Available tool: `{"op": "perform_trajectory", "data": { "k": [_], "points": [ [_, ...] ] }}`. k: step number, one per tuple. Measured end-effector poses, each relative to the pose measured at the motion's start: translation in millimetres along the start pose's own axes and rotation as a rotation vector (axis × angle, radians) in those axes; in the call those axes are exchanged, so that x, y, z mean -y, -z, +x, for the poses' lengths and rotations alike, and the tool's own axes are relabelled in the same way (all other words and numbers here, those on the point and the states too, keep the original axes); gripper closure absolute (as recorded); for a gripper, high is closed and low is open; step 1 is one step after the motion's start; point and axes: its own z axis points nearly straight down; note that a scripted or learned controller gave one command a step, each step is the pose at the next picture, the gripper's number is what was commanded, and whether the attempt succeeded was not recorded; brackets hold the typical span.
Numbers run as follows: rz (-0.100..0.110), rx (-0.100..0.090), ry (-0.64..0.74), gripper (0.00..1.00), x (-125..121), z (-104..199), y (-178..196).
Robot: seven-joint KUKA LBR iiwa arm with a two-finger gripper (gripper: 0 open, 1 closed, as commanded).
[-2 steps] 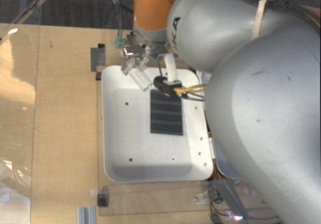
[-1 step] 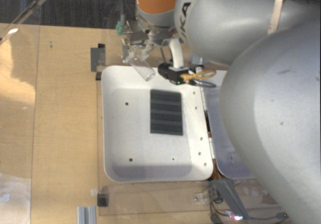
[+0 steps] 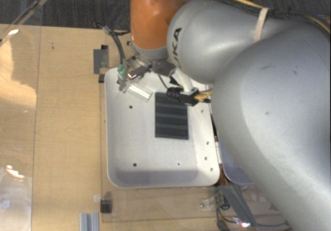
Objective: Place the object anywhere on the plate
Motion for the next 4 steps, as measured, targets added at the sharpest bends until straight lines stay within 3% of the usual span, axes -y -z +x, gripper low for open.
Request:
{"op": "perform_trajectory", "data": {
  "k": [1, 2, 3, 4],
  "points": [
    [-0.006, 0.004, 0.315, 1.00, -5.6, -6.9, -85.3],
    [-0.003, 0.012, 0.821, 1.00, 33.9, 26.7, -83.0],
    [-0.007, 0.007, 1.189, 1.00, 51.0, 11.4, -4.1],
    [-0.008, 0.008, 1.720, 1.00, 5.2, 14.5, 18.6]
  ]
}}
